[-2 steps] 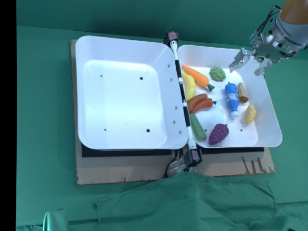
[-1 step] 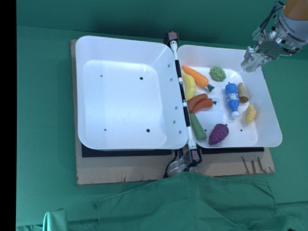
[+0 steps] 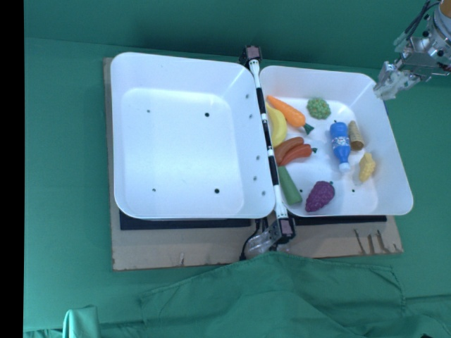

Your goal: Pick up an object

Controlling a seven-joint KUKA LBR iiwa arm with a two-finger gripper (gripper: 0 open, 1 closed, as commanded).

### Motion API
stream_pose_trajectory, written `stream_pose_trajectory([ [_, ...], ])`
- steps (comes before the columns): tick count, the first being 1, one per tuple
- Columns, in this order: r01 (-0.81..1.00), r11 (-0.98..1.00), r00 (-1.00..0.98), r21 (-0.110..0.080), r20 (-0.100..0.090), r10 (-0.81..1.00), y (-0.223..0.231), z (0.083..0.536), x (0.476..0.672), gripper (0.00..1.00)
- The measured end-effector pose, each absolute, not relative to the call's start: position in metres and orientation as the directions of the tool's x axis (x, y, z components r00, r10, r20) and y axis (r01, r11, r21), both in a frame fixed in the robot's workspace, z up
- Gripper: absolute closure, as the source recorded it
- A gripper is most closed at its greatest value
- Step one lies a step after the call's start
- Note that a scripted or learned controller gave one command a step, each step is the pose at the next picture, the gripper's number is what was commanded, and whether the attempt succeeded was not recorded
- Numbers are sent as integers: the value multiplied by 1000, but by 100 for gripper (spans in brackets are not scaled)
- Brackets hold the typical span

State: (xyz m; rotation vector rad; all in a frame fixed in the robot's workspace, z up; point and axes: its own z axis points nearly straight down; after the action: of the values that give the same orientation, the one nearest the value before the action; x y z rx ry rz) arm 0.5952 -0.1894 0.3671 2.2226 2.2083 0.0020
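The right bin [image 3: 384,129] holds several toy foods: an orange carrot [image 3: 289,111], a yellow banana [image 3: 277,124], a green broccoli piece [image 3: 318,108], a blue bottle [image 3: 340,145], a brown cone-like piece [image 3: 356,135], a yellow corn piece [image 3: 366,167], red sausages [image 3: 292,151], a green cucumber [image 3: 289,186] and purple grapes [image 3: 320,196]. My gripper [image 3: 393,81] hangs above the right bin's far right corner, well up from the objects, with nothing seen between its fingers.
The left bin [image 3: 183,136] lies beside the right one, split from it by a black-and-white striped bar [image 3: 266,136]. Both rest on a cardboard sheet [image 3: 176,252] over green cloth. A fold of green cloth [image 3: 282,294] bunches at the front.
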Motion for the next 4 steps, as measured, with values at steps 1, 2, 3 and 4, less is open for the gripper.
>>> stream_pose_trajectory([
  [1,1000,-7,7,-2,0,1000,-187,356,516,100],
  [2,1000,-5,5,2,-2,1000,-187,356,519,0],
  [3,1000,-5,5,2,-2,1000,-187,356,519,0],
  [4,1000,-4,4,-7,1,1000,-179,252,524,0],
])
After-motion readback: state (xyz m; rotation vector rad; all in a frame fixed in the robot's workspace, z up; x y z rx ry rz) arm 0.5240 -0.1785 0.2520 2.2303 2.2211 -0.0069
